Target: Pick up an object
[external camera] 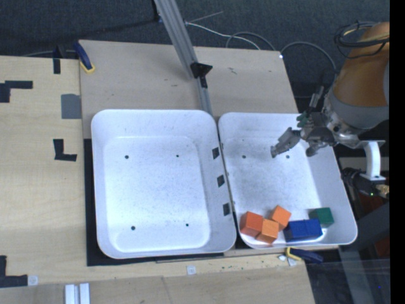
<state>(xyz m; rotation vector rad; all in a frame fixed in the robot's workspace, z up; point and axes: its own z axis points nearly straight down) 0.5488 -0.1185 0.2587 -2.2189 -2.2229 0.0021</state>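
Along the near edge of the right bin (329,170) lie three orange blocks (253,222), (280,216), (269,230), a blue block (302,230) and a small green block (324,216). My gripper (296,148) hangs over the bin's far right part, well behind the blocks. It is open, with its fingers spread and nothing between them.
The left bin (101,170) stands against the right one, with small black clips along the shared rim (221,179). A slanted metal rail (180,37) rises at the back. Cables (253,40) lie behind the right bin. A blue and yellow tool (304,255) rests just in front of it.
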